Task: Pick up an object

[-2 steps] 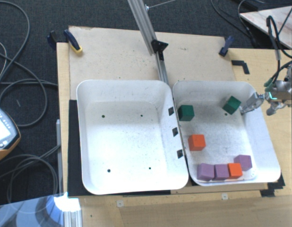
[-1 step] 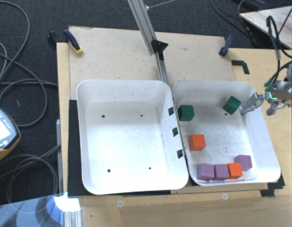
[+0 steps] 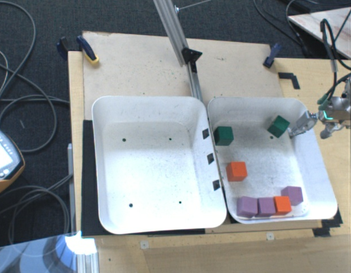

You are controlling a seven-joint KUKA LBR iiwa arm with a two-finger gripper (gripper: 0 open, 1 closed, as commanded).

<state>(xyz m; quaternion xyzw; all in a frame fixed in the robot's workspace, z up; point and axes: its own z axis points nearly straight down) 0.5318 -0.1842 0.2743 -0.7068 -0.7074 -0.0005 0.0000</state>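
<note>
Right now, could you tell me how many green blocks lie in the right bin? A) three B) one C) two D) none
C: two green blocks sit in the right bin, one green block near its left wall and another green block toward its upper right, close to the gripper.

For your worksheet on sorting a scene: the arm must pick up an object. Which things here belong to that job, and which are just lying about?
Job:
gripper
green blocks
orange blocks
purple blocks
right bin

Lying about:
left bin
blue clamps
cables
metal pole
</note>
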